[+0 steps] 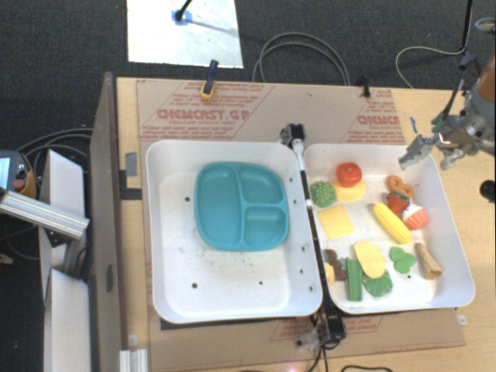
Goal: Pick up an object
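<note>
Camera view puts the gripper [431, 152] spread open, grasping nothing, over the right bin's [453, 242] far corner: approach step. Next it must descend onto a toy, perhaps the pretzel [400, 184].

A teal divided plate [239, 206] lies in the left bin [174, 285] (white, shallow) — nothing beside it.

Toy food [372, 235] in right bin [453, 239]
</note>
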Available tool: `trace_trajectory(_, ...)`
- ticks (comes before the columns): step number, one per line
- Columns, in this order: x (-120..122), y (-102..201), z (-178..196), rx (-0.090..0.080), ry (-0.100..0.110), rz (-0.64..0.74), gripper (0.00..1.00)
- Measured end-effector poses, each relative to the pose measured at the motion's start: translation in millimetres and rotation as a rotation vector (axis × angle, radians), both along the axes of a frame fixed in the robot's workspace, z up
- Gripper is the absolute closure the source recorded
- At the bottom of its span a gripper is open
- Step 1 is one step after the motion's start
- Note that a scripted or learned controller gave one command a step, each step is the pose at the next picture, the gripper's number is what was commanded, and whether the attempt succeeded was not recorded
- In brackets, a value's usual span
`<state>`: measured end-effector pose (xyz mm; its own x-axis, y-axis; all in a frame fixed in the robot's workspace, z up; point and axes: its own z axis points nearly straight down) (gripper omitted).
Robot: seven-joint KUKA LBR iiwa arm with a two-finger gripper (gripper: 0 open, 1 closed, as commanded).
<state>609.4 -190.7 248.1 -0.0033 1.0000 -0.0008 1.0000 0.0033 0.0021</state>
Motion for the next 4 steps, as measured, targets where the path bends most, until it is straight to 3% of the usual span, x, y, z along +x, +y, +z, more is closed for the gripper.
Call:
trace_trajectory(1,-9.9,-15.8,-136.4,0.003,0.011,-0.004,0.0)
trace_trajectory(2,-35.5,9.2,-165.5,0.003,0.005,-0.002,0.0)
trace_trajectory(3,-32.8,7.7,-152.6,0.0,-0.003,-0.001,1.0)
trace_trajectory(4,55.3,34.3,-160.0,0.0,-0.002,0.006,1.0)
